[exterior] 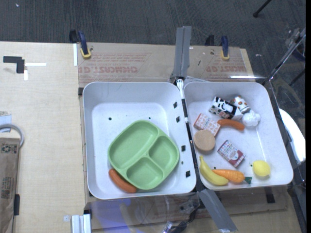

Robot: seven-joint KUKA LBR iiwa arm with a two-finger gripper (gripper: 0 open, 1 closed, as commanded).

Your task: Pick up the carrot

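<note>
Tapering smooth orange carrot (230,175) beside curved yellow banana (212,174).

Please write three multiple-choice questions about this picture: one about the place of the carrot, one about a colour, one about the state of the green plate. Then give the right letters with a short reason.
1. Where does the carrot lie?
A. in the right bin, beside the banana
B. on the green plate
C. on the cardboard behind the bins

2. What colour is the lemon?
A. red
B. yellow
C. blue

3. How does the green plate lie in the left bin?
A. upside down
B. standing on its edge
C. flat, its compartments facing up

Key: 1 A, the carrot lies near the front wall of the right bin, next to the banana. 2 B, it is plainly yellow. 3 C, its three compartments show from above.
</note>
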